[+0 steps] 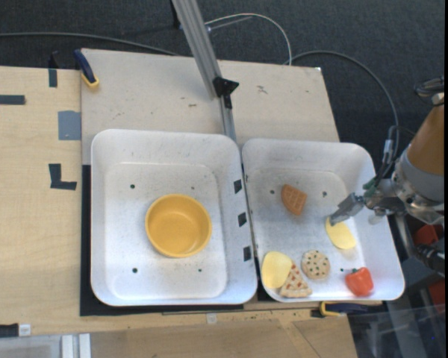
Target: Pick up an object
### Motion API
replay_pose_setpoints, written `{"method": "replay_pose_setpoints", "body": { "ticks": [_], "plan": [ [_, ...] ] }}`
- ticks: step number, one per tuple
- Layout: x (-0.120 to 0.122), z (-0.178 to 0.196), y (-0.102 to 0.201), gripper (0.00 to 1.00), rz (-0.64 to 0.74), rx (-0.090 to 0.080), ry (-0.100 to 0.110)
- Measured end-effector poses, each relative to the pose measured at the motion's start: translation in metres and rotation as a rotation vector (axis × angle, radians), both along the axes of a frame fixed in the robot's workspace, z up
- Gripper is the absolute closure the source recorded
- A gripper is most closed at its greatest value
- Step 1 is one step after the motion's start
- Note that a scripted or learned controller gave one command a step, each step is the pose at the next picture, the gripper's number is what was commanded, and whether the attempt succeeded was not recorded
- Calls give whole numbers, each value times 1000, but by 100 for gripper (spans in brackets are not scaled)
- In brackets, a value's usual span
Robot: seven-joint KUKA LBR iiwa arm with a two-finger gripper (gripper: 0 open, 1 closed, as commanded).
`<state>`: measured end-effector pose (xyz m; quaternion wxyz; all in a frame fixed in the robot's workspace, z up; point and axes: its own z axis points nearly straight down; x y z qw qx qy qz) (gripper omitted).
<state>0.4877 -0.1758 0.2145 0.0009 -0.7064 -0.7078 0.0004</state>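
Target object: the pale yellow disc (342,235), lying flat in the right bin (313,155), toward its right wall.
Left bin (112,151): it bears one yellow bowl (178,224).
Arm (425,162): it reaches in from the right.
Gripper (349,206): just above the far edge of the disc; I cannot tell if the fingers are open, and nothing is seen between them.
Key relation: the disc lies just near-side of the fingertips, so a short move toward near seems needed.
Smaller things: waffle piece (293,199) to the left, cookie (314,264) and red piece (360,280) nearer.

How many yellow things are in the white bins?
3. A round yellow bowl sits in the left bin. In the right bin, one flat yellow piece lies beside the hand and another near the front edge. None seem hidden.
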Motion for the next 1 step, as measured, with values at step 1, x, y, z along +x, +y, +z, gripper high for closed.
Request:
{"method": "replay_pose_setpoints", "body": {
  "ticks": [1],
  "plan": [
    [0,0,0,0,0,0,0]
  ]
}}
